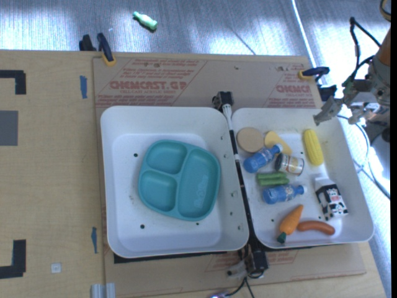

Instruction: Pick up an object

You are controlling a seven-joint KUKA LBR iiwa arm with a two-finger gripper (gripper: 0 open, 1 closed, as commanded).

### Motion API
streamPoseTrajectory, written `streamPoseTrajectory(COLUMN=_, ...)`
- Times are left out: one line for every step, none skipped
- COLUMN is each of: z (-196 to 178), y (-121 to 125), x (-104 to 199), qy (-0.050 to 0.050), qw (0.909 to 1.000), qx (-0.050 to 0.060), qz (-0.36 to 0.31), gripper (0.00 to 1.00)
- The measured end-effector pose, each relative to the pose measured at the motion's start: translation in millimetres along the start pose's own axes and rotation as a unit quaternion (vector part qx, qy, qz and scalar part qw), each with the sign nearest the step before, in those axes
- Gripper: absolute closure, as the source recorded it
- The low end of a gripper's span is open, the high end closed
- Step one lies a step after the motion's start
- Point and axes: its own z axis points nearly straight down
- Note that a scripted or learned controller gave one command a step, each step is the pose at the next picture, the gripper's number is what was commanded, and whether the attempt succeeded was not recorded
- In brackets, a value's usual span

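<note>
Down at the near edge of the right white plastic bin (356,228) lie an orange toy carrot (289,220) and a reddish toy sausage (316,228), side by side and almost touching. Just behind them, near the bin's right edge, stands a small black-and-white toy cow (330,202). A blue plastic bottle (281,194) lies in the middle of this bin, with a green toy pea pod (272,179) just behind it. Further back are a small dark jar with a silver lid (289,163), a second blue bottle (260,159), a round tan disc (249,139) near the bin's far left corner, and a small yellow piece (275,140) beside it. A yellow toy corn cob (312,146) lies toward the far right corner.

The left white plastic bin (118,166) holds a teal plate with three sections (178,179), set about in its middle.

The grey two-finger gripper (338,104) hangs over the far right corner of the right bin (it is above the rim, apart from the toys). Nothing sits between its fingers, and I cannot tell how wide they are.
</note>
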Motion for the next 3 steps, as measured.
streamPoseTrajectory(z=93.1, y=-39.7, x=4.3, qy=0.000, qw=1.0000, qx=0.000, qz=0.008, gripper=0.00)
streamPoseTrajectory(z=143.5, y=-2.6, x=4.6, qy=-0.002, qw=0.9760, qx=-0.002, qz=-0.218, gripper=0.00)
streamPoseTrajectory(z=132.8, y=-1.6, x=4.3, qy=-0.003, qw=0.9761, qx=-0.004, qz=-0.217, gripper=1.00)
